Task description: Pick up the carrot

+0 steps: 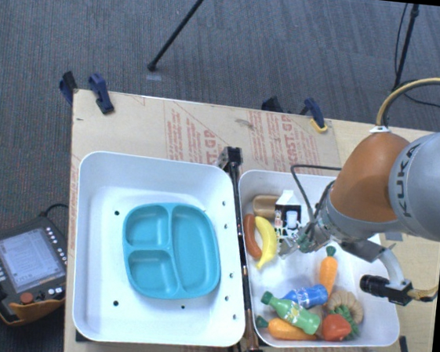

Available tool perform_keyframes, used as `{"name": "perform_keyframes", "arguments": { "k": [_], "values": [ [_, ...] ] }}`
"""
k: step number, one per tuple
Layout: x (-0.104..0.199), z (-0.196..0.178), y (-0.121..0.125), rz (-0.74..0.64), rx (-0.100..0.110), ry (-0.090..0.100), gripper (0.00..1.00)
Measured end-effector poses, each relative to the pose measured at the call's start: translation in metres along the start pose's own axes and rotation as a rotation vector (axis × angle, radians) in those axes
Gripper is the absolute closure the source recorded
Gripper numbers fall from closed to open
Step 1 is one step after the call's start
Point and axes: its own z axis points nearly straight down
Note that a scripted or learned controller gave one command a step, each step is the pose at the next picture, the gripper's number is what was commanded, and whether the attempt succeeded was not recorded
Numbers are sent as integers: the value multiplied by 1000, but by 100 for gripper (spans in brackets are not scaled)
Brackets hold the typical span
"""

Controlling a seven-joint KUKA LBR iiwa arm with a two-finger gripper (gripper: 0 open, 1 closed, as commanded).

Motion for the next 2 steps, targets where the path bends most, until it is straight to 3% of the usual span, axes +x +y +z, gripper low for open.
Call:
{"name": "perform_keyframes", "arguments": {
  "k": [1, 2],
  "values": [
    [-30, -65, -77, -124, 0, -3, 100],
    [-29, -64, -76, -124, 0, -2, 0]
  ]
}}
